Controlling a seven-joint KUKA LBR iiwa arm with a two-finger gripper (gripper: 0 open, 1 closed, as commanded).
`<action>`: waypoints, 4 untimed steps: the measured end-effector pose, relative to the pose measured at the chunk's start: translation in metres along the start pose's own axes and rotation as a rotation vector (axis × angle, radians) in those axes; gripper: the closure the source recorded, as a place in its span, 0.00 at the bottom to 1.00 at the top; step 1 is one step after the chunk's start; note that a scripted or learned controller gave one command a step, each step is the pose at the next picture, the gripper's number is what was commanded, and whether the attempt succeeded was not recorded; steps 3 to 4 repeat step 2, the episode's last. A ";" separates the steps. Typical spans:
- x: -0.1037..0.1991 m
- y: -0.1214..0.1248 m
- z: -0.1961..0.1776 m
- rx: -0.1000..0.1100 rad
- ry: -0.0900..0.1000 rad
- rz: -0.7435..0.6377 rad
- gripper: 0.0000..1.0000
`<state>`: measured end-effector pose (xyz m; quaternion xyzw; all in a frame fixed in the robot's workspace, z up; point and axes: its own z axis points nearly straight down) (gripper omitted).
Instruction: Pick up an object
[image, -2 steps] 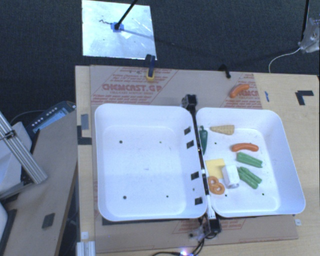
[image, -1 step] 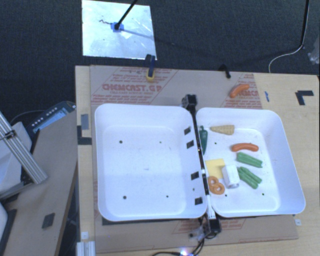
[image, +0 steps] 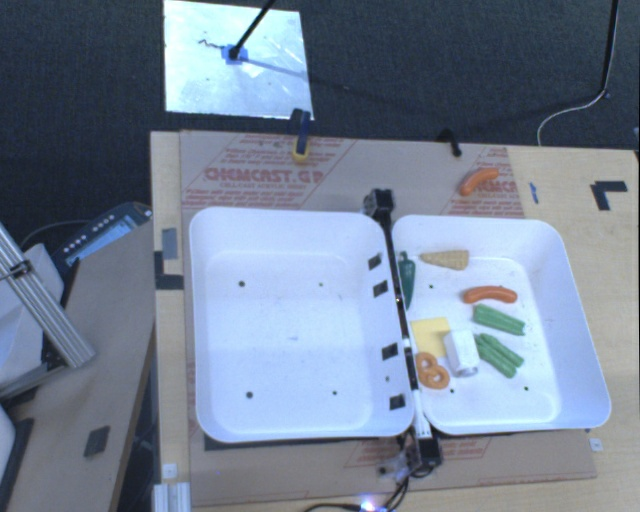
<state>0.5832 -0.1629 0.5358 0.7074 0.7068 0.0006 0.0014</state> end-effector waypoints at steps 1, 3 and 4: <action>-0.008 -0.026 0.000 0.000 0.000 -0.001 1.00; -0.030 -0.063 0.000 0.000 0.000 0.001 1.00; -0.030 -0.063 0.000 0.000 0.000 0.001 1.00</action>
